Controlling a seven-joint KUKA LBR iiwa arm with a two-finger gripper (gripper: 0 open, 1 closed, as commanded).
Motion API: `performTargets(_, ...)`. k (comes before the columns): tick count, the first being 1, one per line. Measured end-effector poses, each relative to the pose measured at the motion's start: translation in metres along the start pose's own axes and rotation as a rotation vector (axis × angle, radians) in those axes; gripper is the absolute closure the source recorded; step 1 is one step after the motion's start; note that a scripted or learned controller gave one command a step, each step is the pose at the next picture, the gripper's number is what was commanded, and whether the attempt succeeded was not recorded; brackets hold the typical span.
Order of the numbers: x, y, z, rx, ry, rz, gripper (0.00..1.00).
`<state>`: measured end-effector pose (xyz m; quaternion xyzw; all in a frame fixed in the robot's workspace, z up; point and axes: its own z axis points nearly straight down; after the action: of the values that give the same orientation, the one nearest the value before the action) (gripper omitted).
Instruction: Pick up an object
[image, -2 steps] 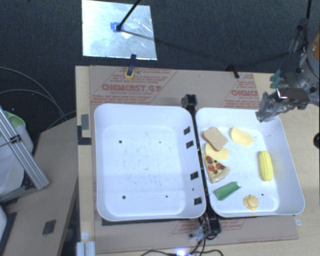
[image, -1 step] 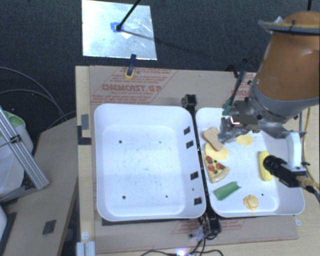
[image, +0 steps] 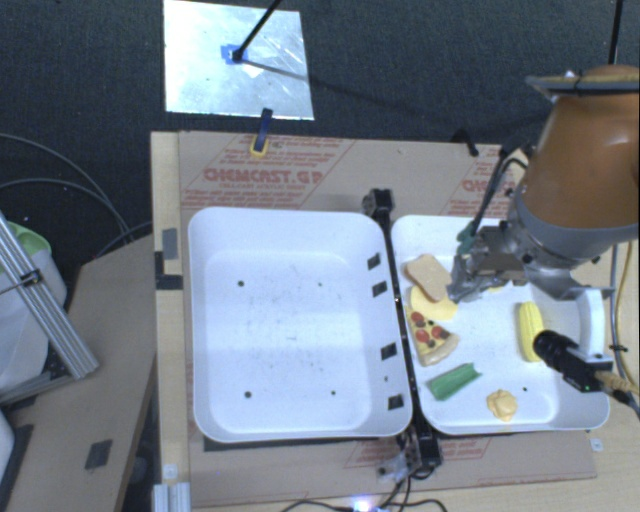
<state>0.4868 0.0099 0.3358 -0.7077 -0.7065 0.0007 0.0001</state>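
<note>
Gripper (image: 462, 292) low in right bin (image: 560, 418), touching yellow cheese piece (image: 436, 306)

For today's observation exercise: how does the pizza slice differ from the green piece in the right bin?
The pizza slice is tan with red spots and wedge-shaped; the green piece is plain green and elongated. The pizza slice lies nearer the gripper; the green piece lies nearer the bin's front edge. Both lie flat in the right bin.
</note>
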Motion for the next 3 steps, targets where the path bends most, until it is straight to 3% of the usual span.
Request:
performTargets(1, 0.02, 0.0, 0.032, -0.001, 0.001, -0.006, 1.0)
performTargets(2, -0.017, 0.0, 0.05, -0.002, 0.0, 0.001, 1.0)
performTargets(3, 0.06, -0.001, 0.069, 0.0, 0.003, -0.012, 1.0)
